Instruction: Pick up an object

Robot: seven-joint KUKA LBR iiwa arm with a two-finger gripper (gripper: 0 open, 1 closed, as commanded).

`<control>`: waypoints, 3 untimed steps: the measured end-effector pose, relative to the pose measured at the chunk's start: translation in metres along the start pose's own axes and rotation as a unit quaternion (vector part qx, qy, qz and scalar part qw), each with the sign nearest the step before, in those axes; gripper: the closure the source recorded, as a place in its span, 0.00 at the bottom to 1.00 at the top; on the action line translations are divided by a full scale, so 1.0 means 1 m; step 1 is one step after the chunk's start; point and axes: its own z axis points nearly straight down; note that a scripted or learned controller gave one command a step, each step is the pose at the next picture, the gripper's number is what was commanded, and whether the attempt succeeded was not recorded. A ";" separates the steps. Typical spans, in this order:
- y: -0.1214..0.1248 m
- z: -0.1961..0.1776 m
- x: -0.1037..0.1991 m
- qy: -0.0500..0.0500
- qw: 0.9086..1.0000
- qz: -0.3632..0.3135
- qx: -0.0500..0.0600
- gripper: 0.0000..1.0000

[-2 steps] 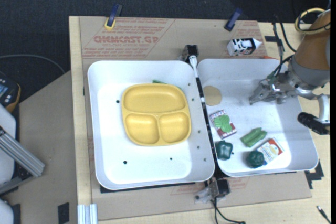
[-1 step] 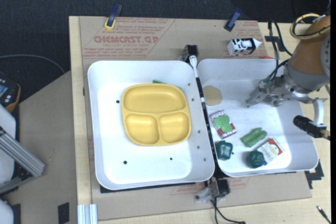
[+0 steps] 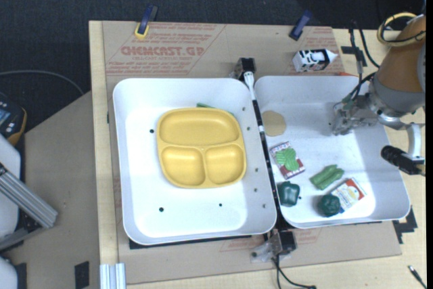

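The gripper hangs low over the right bin, near its far right corner; its state I cannot tell. Small objects, among them a green pod, lie along the near edge.

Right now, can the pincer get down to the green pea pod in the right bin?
Probably yes. The pincer is over the right bin, and the pea pod lies in the open, apart from the packet and the dark green toy beside it.
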 end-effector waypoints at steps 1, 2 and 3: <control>0.001 -0.047 -0.008 -0.002 1.000 0.000 -0.003 1.00; -0.002 -0.111 -0.010 -0.002 1.000 0.000 -0.004 1.00; -0.001 -0.131 -0.011 -0.001 1.000 0.000 -0.003 1.00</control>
